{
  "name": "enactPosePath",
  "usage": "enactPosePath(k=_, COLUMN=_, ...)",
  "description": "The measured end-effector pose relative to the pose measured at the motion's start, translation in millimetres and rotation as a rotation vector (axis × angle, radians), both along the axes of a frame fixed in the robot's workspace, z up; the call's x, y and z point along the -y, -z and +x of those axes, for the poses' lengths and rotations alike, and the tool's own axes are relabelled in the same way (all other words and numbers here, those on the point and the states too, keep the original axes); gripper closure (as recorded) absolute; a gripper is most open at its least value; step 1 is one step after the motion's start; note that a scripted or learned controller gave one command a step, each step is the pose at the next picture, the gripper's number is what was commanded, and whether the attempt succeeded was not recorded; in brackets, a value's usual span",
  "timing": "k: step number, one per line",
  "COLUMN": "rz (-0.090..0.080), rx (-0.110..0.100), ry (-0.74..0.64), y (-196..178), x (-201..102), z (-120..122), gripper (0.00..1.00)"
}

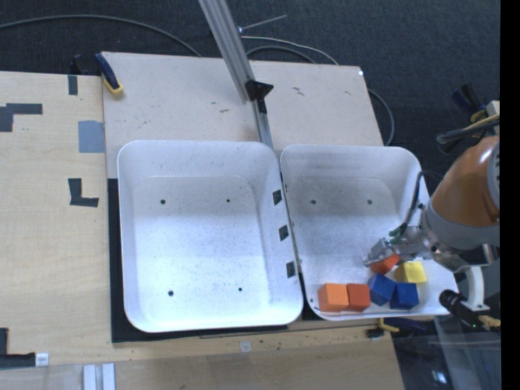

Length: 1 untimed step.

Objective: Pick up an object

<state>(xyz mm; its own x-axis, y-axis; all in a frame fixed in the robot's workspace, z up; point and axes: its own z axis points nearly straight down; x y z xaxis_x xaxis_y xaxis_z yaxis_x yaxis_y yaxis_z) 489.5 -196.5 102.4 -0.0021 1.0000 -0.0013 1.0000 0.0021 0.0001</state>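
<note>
Several small blocks crowd the front right corner of the right bin [349, 169]. Two orange blocks [344, 296] lie side by side by the front wall. Two blue blocks [394, 292] sit to their right, with a yellow block [412, 272] just behind them. My gripper [382, 255] reaches in from the right and hangs low over this cluster. A small red-orange block [389, 262] lies right at its tip, partly hidden by it. Whether that block is gripped or only touched, I cannot tell.
The left bin [130, 218] stands beside the right one, their walls meeting at the middle. A slanted metal rail [231, 43] runs down from the top to the bins' back edge. A yellow and blue tool [109, 75] lies on the board at the back left.
</note>
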Motion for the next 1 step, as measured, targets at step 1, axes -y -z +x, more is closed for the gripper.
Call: enactPosePath(k=1, rz=0.003, rx=0.007, ry=-0.008, y=-93.6, x=-83.3, z=42.6, gripper=1.0)
